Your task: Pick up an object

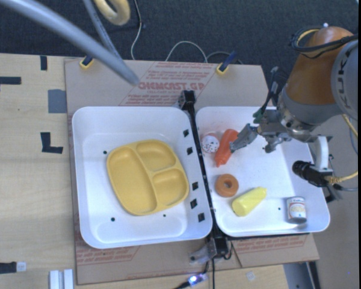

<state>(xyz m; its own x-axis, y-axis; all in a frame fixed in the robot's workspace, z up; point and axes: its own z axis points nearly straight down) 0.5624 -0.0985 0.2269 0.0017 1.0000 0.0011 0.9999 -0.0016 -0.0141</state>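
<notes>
Nearest, one small can point(296, 209) stands in the right bin point(262, 224) with one yellow lemon-shaped piece point(249, 201), one brown doughnut point(227, 185), one white ball point(210, 143) and one orange carrot point(225, 146). Beside the carrot the claw point(246, 138) hangs; its opening I cannot tell. One yellow divided tray point(147, 176) fills the left bin point(90, 137).
</notes>
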